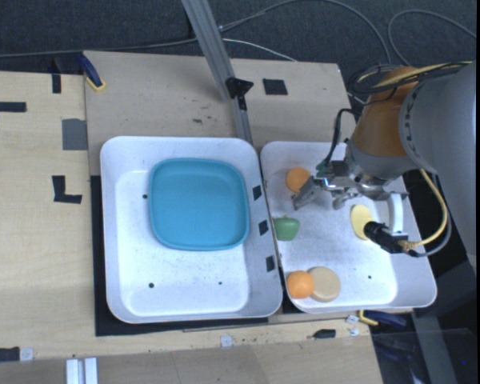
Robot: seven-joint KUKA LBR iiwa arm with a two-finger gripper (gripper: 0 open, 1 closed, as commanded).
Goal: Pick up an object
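Grey metal tool, fingers spread and holding nothing, low in the right bin beside a round orange ball. Green lump near the bin's left wall; blue square plate in the left bin.

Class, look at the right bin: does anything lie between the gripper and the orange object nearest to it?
Nothing visible does. The gripper sits in the right bin, right beside the orange object at the bin's upper left, with bare white floor between them. The green object lies below, off that path.
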